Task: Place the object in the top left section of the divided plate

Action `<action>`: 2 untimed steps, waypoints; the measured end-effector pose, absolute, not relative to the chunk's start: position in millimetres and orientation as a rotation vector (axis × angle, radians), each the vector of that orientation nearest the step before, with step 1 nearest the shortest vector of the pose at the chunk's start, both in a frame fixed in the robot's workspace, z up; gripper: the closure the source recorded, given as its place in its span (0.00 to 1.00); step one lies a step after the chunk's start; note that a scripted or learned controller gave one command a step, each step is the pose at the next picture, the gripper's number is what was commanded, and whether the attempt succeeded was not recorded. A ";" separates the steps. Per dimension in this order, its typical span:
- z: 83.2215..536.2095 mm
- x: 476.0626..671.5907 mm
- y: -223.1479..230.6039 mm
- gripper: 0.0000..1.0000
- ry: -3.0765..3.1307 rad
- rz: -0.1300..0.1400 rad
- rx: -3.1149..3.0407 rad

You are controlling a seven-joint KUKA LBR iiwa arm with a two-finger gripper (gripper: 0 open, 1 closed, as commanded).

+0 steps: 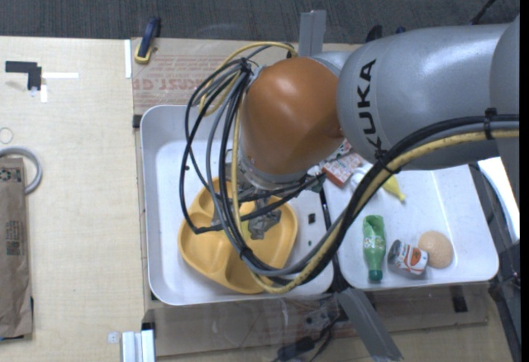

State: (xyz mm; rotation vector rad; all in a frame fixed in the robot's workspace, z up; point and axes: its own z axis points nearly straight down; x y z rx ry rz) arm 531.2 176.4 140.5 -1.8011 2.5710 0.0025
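A yellow divided plate lies in the left white bin, toward its front. The arm's orange wrist hangs over the plate and hides its far and right parts. Just below the wrist, the dark grey gripper sits low over the plate's right half, among looping black and yellow cables. Whether it holds anything is hidden from me. In the right bin lie a green bottle, a small red and white can, a tan egg-shaped object, a yellow banana-like piece and a red and white packet.
The grey arm link crosses over the back of the right bin. Cables arch over the left bin's middle. A wooden bench surface lies left of the bins, with a brown bag at its left edge.
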 end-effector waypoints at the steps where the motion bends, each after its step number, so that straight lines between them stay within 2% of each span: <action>1: 140.3 531.0 176.4 0.00 2.571 0.003 -1.802; 2: 93.6 562.6 162.6 0.00 2.394 0.011 -2.022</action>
